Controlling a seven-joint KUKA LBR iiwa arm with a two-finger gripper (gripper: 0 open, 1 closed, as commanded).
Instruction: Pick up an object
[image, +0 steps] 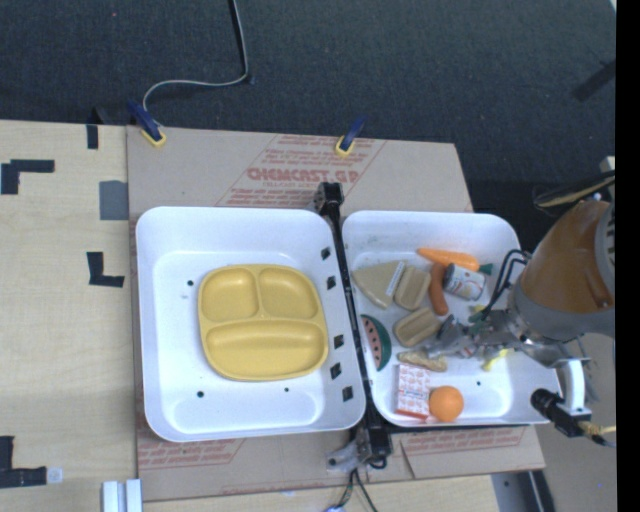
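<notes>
The right bin (500, 235) holds several small items. An orange carrot (440, 256) lies at the back, with a small can (463, 283) just below it. Tan bread-like pieces (375, 283) sit left of a brown sausage (437, 293). A watermelon slice (375, 340) lies by the bin's left wall. A red-and-white packet (411, 388) and an orange ball (446, 403) rest at the front. My gripper (450, 338) reaches in from the right, low over the bin's middle, beside a tan piece (417, 325). Nothing visibly sits in its grasp.
The left bin (160, 300) holds a yellow divided plate (263, 322). A black divider clip row (340, 300) runs between the bins. The grey and orange arm (565, 280) covers the right bin's right edge. Cardboard (290, 170) underlies both bins.
</notes>
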